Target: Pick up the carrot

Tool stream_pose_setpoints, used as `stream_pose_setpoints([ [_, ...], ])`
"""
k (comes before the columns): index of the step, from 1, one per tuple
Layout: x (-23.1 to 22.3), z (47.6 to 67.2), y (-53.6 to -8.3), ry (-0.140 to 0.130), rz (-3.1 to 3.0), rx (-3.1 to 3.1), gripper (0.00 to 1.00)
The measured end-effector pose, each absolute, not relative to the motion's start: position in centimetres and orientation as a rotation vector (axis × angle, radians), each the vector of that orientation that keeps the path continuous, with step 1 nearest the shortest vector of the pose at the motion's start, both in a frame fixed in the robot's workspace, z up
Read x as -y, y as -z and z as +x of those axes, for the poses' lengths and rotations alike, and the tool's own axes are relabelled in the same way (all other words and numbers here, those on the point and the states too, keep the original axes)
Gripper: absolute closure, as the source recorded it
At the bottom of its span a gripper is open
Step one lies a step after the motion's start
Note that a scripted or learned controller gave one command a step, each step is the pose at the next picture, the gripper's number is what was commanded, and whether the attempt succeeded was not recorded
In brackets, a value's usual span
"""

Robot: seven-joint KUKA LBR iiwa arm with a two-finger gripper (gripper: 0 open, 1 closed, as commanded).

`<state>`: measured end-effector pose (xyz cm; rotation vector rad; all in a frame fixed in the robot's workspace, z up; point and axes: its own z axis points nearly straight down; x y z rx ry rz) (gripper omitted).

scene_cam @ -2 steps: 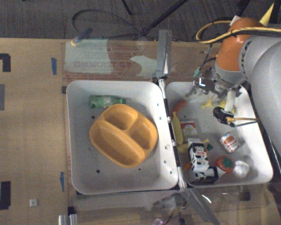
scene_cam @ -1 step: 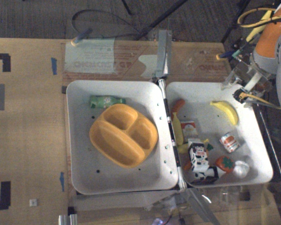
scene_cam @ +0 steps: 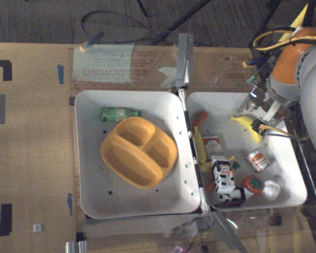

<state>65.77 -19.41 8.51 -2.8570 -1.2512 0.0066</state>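
The carrot (scene_cam: 200, 118) is a short orange-red piece lying in the right bin (scene_cam: 289, 157), close to its upper left corner beside the divider. My gripper (scene_cam: 256, 108) hangs over the upper right part of that bin, well to the right of the carrot. It is just above a yellow banana (scene_cam: 248, 125). Nothing can be seen held in it.
The right bin also holds a yellow corn-like piece (scene_cam: 199, 147) along the divider, a small card (scene_cam: 213, 143), a black-and-white cow toy (scene_cam: 223, 179), a can (scene_cam: 258, 159), a red strawberry (scene_cam: 252, 184) and a white lump (scene_cam: 271, 190). An orange divided plate (scene_cam: 139, 151) and green packet (scene_cam: 120, 114) lie in the left bin (scene_cam: 87, 157).
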Motion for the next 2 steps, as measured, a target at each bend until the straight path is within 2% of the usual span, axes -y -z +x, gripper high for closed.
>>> stream_pose_setpoints([
  [1,18.6,65.3,-8.5,-0.003,-2.798,1.423,0.0],
  [2,16.5,66.1,-8.7,-0.033,-2.94,1.107,0.0],
])
